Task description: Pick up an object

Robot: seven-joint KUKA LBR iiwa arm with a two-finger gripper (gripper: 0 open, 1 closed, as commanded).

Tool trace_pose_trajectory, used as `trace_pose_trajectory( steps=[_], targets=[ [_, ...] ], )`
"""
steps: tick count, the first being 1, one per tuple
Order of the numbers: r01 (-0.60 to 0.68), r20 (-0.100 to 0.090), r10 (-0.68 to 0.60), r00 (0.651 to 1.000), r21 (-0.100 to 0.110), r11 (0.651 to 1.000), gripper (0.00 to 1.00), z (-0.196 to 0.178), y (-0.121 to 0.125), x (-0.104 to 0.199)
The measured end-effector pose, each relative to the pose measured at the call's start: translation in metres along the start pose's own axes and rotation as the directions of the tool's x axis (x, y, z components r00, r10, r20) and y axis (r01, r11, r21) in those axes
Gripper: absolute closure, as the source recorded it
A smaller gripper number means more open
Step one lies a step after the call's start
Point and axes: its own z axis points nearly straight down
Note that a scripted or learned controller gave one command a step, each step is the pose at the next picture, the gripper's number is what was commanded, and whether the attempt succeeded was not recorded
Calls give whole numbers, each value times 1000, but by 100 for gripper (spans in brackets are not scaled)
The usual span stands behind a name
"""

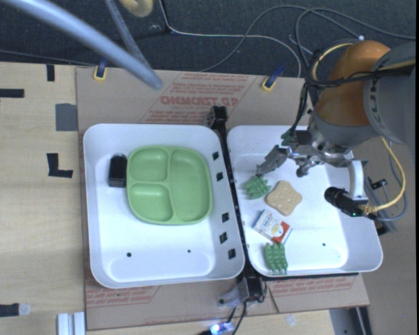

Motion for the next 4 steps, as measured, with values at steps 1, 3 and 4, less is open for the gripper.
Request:
trace_pose_trajectory(
  steps=[1,3,4],
  targets=[
    [-1,1,1,1000,3,1000,0,47,-4,-7],
    [0,4,0,1000,-9,1000,100,84,-1,-7],
    [-1,1,1,1000,-5,1000,100,34,-10,-4]
  ],
)
